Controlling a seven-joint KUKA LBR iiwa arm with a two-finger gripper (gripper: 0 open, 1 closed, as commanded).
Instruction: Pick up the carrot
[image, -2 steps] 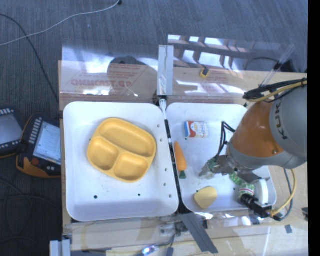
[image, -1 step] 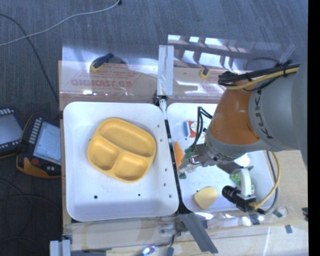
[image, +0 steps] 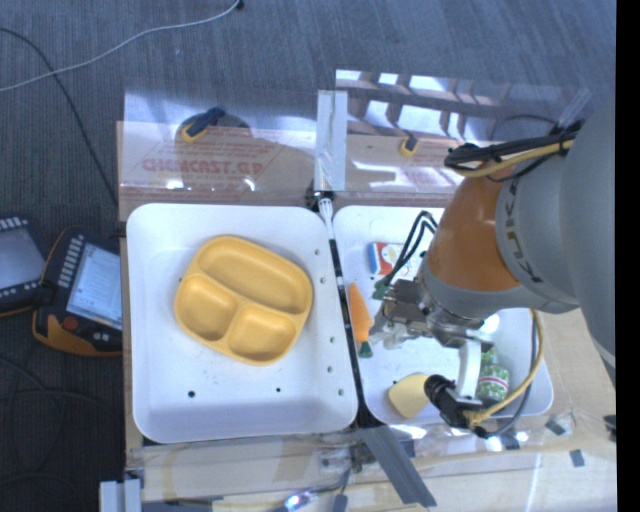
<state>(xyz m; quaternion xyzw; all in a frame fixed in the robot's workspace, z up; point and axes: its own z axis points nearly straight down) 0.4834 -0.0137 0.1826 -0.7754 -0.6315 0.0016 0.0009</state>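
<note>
The carrot (image: 356, 312) lies in the right bin (image: 540, 400), pressed against that bin's left wall, just past the divider between the two bins. Its long axis runs roughly up and down the view, parallel to the wall, with the green stub at the lower end.

Going from the left: a teach pendant (image: 85, 295) sits on the floor beside the worktop. Next comes the left bin (image: 160, 400), which holds a yellow divided plate (image: 245, 297) near its middle. Then the divider, then the carrot.

Just right of the carrot sits the gripper (image: 385, 320), at about the same height in the view, its dark mechanism close beside the vegetable. The wrist blocks the working end, so I cannot tell how the gripper is set, nor whether anything is in it. The carrot appears to rest on the bin floor, touching the wall, not lifted.

Further right the orange band of the arm (image: 470, 250) covers much of the bin. Below it lie a pale yellow rounded object (image: 405, 398) and a small green patterned item (image: 492, 378).

The coming move likely turns on this: the carrot lies to the gripper's left, hard against the wall, so closing across its narrow width looks difficult on the wall side.
</note>
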